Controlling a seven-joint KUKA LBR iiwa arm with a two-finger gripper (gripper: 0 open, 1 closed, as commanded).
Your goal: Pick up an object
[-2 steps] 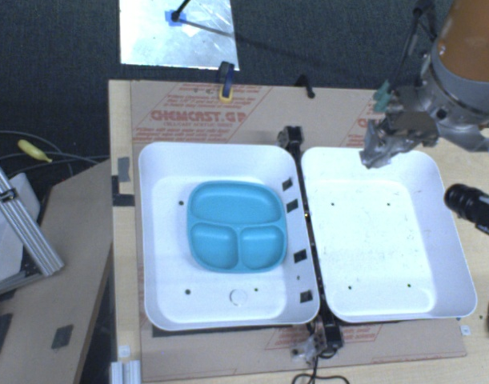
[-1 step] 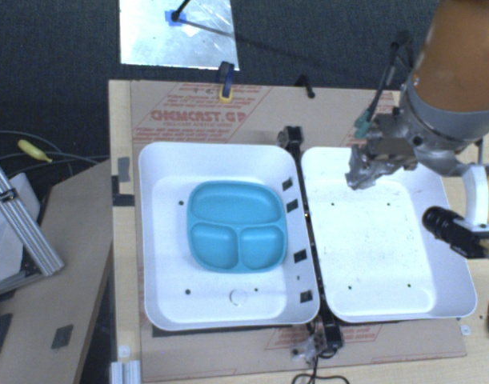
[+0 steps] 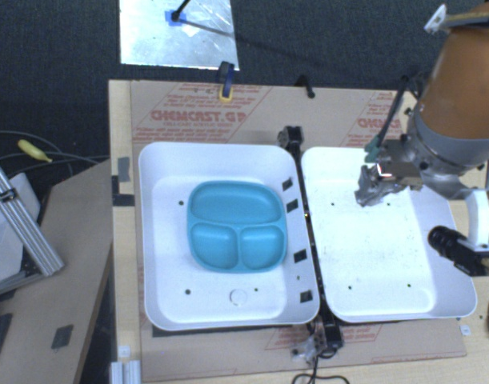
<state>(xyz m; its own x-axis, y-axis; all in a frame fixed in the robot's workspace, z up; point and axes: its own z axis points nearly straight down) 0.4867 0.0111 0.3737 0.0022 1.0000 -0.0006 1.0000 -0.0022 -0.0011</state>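
A light blue plate [image 3: 236,224] with three compartments lies flat in the middle of the left bin [image 3: 168,174]. My gripper [image 3: 370,190] hangs over the upper middle of the right bin [image 3: 404,294], well to the right of the plate and apart from it. The grey and orange arm reaches in from the upper right. I see nothing held under the gripper.
A small pale round mark or disc [image 3: 238,297] shows near the left bin's front wall. The two bins meet at a black-clipped divider [image 3: 302,222]. A metal sheet [image 3: 178,22] lies beyond the bench. An aluminium frame [image 3: 20,222] stands at left.
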